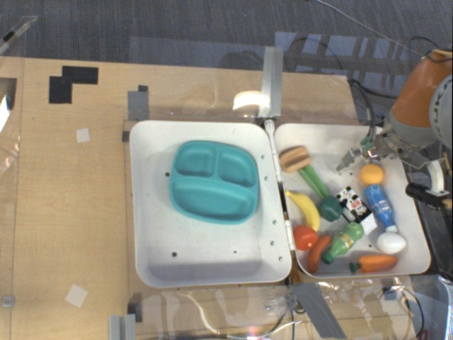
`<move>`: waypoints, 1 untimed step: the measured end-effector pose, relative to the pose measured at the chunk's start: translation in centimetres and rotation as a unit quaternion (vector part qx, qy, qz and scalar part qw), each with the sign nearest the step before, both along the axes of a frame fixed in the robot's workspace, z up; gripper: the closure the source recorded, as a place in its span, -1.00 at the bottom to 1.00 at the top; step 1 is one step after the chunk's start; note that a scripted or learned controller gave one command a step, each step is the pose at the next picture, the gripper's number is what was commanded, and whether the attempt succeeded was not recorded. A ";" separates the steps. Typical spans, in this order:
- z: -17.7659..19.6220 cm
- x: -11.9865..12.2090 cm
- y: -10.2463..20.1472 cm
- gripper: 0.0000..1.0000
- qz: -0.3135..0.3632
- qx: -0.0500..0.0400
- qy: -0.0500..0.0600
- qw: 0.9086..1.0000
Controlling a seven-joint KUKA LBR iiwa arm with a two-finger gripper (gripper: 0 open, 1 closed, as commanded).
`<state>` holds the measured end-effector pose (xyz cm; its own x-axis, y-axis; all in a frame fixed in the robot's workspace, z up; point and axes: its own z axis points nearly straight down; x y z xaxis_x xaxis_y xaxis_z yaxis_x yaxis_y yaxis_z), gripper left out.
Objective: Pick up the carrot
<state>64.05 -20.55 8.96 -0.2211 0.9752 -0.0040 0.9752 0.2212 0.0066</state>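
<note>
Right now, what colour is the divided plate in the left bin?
Teal, plain with no pattern; the plate shows clearly in the camera view.

Even overhead light fell on the pale wooden table (71, 211); glare flared off a clear plastic sheet (248, 102), shadows stayed soft, and focus was slightly soft.

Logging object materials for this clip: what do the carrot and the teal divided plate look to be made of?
Carrot: probably moulded plastic toy, smooth uniform orange with a small green tip, faint sheen.
Teal plate: likely plastic or silicone, matte, with soft rounded compartment edges; the view cannot settle which.
</note>
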 end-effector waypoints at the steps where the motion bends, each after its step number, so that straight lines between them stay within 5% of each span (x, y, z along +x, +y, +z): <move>1: -0.2 -3.6 0.6 -1.00 -0.047 0.001 0.000 0.999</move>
